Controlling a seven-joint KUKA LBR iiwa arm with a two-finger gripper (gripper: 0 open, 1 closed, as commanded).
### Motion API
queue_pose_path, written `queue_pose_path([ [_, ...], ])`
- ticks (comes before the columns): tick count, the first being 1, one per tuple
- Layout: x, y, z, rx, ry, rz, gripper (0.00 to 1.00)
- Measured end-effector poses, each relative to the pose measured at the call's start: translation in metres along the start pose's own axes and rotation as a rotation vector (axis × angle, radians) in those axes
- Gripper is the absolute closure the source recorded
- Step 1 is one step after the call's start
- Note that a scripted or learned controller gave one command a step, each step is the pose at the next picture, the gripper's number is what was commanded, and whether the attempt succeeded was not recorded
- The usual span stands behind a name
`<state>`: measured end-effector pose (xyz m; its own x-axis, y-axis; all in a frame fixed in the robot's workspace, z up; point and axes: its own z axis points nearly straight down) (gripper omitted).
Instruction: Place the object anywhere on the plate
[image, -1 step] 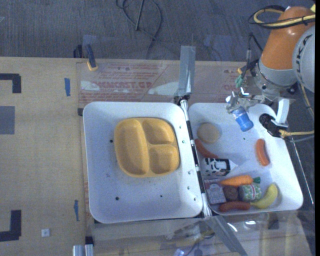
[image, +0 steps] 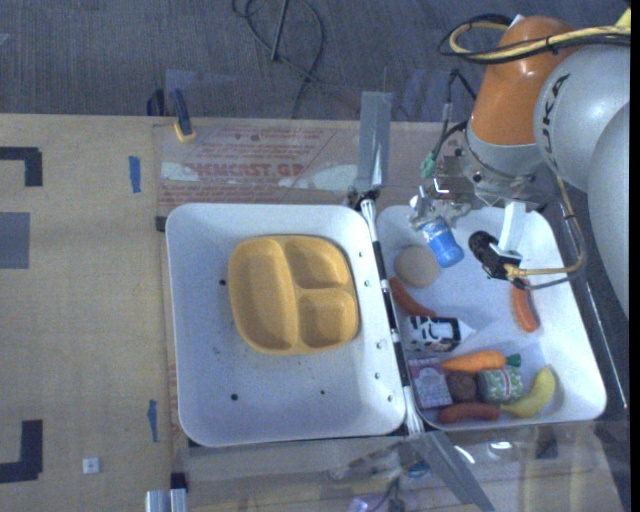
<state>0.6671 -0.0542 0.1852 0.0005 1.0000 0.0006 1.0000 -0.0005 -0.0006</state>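
We look down on a tan bench with blue tape marks, bearing two white bins. In the left bin (image: 200, 390) sits the yellow divided plate (image: 293, 293), nothing on it. Right of centre, the gripper (image: 437, 222) hangs over the right bin (image: 570, 330), its fingers pinching a small blue bottle (image: 442, 243) above a tan ball (image: 417, 267). To do this well, we judge the bottle should rise clear of the divider before travelling left, then be released low over the plate.
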Motion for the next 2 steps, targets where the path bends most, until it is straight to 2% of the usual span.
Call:
queue_pose_path([
  [1,0.084,-0.015,-0.009,0.001,0.0,-0.046,1.0],
  [2,0.154,-0.044,0.003,0.001,0.0,-0.136,1.0],
])
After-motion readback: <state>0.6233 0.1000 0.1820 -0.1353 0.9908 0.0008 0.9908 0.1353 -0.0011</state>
